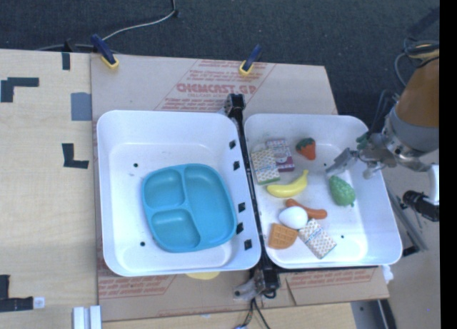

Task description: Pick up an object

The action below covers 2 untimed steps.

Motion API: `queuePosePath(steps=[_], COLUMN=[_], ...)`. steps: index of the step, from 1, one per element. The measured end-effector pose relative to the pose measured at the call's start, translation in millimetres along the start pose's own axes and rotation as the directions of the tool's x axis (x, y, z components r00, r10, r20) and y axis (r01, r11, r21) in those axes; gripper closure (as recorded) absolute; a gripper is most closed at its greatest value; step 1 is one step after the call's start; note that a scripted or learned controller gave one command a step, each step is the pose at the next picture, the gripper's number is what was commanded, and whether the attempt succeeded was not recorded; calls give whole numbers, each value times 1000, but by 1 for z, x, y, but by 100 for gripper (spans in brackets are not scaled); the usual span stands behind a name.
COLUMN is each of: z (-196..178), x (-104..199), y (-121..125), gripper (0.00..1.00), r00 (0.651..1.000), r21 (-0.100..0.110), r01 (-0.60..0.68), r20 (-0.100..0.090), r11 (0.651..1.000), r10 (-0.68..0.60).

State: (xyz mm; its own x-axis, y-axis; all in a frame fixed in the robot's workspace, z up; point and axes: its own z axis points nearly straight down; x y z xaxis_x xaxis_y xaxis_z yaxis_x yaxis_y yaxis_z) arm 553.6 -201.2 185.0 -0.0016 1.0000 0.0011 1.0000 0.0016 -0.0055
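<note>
In the right shallow white plastic bin (371, 245), nearest lie a checkered small packet (316, 239) and an orange waffle piece (282, 236), then a white egg (292, 216), a yellow toy banana (288, 185) and a green bumpy vegetable (343, 190). The grey two-finger gripper (350, 162) hangs just above this vegetable, fingers spread, pinching nothing. The left bin (118, 135) holds a blue divided plate (188, 206). Behind, the brown cardboard sheet (200, 85) reads "CHEMCAST GP" in red

Red "CHEMCAST GP" print on brown cardboard sheet (207, 88), smaller lines unreadable
</note>
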Motion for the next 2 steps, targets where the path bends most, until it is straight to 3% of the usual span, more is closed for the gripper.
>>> queuePosePath(steps=[1, 2], z=[100, 100], x=[14, 76], y=[54, 114], gripper=[0, 0], r00=[1000, 1000], r21=[-4, -8], r01=[-1, 3], r20=[2, 1], r11=[1000, 1000], r10=[1, -3])
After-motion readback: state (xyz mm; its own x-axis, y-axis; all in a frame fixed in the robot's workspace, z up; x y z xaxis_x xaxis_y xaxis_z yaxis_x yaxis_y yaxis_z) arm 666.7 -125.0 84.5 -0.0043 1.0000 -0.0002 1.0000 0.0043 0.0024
